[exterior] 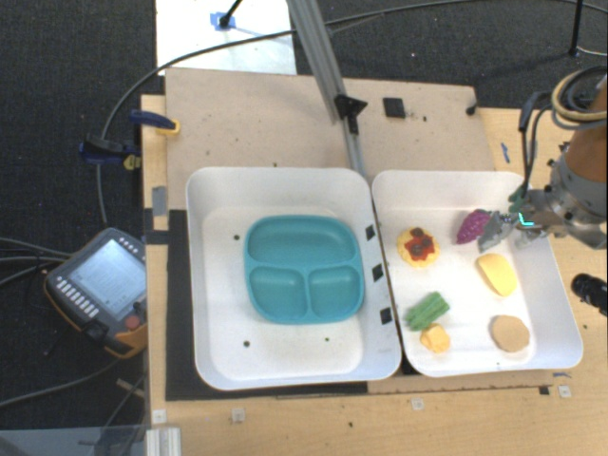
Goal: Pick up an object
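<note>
Purple toy [472, 225] lies near the back of the right bin [570, 345], just beside the claw [496, 235], which hangs low at its right edge, apparently lined up for a grasp. Whether the claw is released or clenched cannot be told. Nothing shows between its tips.

The arm [581, 174] is cut off by the right edge, and the hand's [496, 231] fingers are too small to judge.

A robotics lab: a teach pendant [98, 291] lies on dark carpet [66, 55] among loose cables [114, 122], clamps [152, 122] grip the plywood tabletop [256, 122], and a metal camera pole [318, 50] rises overhead.
</note>
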`<state>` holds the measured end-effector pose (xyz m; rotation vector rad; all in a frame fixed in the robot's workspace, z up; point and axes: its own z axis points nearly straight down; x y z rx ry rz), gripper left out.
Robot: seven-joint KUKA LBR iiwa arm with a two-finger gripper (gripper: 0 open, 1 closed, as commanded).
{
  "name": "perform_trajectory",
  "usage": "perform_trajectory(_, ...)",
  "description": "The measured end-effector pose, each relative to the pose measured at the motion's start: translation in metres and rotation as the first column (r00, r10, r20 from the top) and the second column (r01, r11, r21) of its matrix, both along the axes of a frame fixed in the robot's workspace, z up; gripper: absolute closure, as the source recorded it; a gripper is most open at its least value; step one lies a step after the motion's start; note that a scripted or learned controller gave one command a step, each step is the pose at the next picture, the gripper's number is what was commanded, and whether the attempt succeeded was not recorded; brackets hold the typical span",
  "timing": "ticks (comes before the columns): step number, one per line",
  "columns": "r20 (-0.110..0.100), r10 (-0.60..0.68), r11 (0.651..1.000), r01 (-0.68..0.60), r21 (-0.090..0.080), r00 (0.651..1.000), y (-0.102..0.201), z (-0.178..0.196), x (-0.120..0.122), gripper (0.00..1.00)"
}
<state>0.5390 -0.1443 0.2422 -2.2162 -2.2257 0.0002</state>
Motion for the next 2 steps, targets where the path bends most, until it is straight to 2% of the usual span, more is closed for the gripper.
perform_trajectory(1, 0.002, 0.000, 1.000, 0.000, 0.000, 1.000, 0.000, 0.001, 0.001, 0.00)
perform_trajectory(2, -0.002, -0.003, 1.000, 0.003, 0.000, 1.000, -0.010, -0.052, -0.001, 0.00)
